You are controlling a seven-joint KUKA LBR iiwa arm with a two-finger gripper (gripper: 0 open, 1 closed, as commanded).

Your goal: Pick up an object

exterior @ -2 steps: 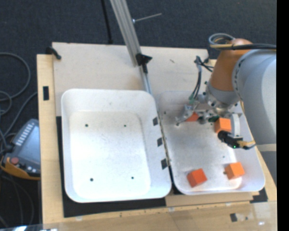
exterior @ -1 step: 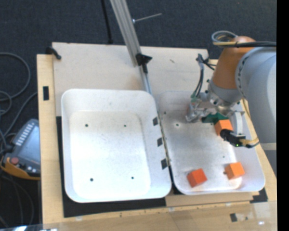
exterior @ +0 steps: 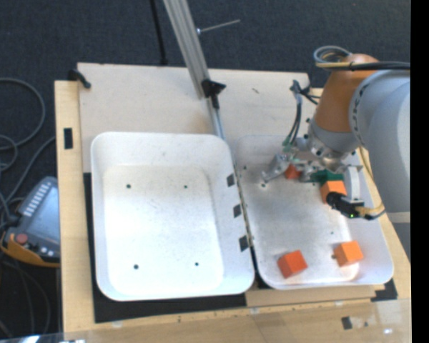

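Watch out: the grab could miss or slip.

Your gripper hangs over the top of the right white plastic bin, and something small and orange sits right by it; you cannot tell if it is gripped. Two orange blocks lie well apart from it, near the front rim.

two blocks in right bin
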